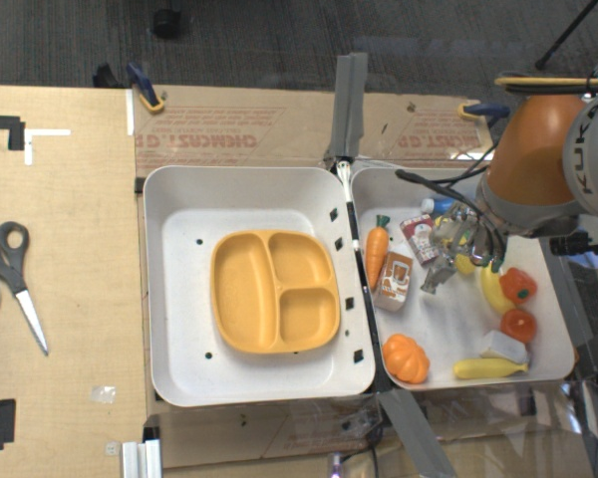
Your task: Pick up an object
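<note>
One grey two-finger gripper (456,250) is hovering over the right white bin (553,371), fingers parted and holding nothing. Nearest is the small brown snack packet (395,280) lying by the bin's left wall. Centre above it before descending, avoiding the orange toy carrot (376,251).

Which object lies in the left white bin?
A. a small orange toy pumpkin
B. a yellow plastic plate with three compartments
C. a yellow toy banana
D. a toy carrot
B: the yellow plastic plate with three compartments lies alone in the left white bin, while the toy carrot, yellow toy banana and small orange toy pumpkin all lie in the right white bin.
</note>
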Controlling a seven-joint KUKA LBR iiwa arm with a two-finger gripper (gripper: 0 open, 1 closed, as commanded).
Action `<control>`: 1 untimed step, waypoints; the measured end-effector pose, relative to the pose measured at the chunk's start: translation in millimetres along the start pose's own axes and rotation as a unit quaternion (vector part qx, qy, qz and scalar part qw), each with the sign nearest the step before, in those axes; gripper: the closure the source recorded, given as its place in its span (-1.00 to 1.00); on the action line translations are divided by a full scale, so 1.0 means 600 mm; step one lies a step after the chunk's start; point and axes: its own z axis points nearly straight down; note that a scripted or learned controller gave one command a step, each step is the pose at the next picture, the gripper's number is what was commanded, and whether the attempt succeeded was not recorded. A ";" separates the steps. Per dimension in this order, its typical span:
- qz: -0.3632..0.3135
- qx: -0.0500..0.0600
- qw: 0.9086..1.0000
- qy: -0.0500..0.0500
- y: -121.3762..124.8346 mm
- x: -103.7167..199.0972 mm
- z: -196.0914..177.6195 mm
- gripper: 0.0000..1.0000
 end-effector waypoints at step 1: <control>0.034 0.007 0.999 -0.002 0.071 -0.062 -0.002 -1.00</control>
